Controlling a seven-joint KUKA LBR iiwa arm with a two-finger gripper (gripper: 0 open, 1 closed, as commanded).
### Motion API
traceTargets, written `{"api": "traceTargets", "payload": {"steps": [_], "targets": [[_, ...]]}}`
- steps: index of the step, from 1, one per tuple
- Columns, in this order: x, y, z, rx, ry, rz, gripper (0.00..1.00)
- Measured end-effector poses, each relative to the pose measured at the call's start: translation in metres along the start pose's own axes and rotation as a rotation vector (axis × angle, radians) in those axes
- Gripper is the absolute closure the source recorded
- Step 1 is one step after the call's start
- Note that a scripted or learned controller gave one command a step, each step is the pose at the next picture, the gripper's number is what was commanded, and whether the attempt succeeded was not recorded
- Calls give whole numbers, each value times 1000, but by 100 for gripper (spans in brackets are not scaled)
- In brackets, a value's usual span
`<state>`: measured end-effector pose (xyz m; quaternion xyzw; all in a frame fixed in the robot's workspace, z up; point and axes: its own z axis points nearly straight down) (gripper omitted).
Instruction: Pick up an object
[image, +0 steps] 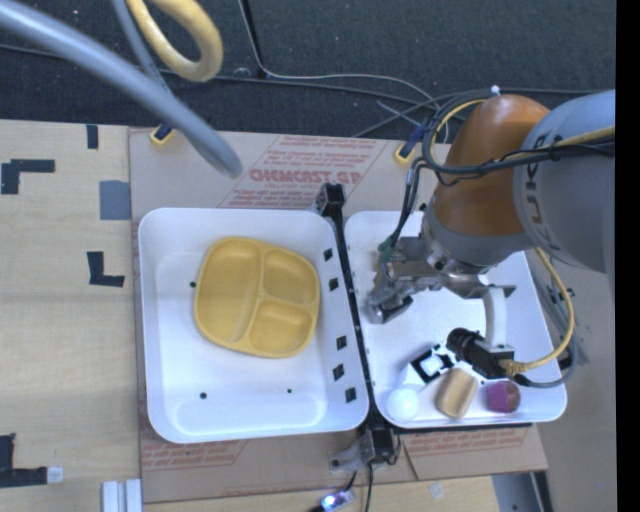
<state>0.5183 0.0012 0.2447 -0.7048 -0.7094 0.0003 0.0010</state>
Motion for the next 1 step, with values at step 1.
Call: {"api": "traceTargets", "payload": {"steps": [1], "targets": [[47,2,20,2,-1,2,100]]}}
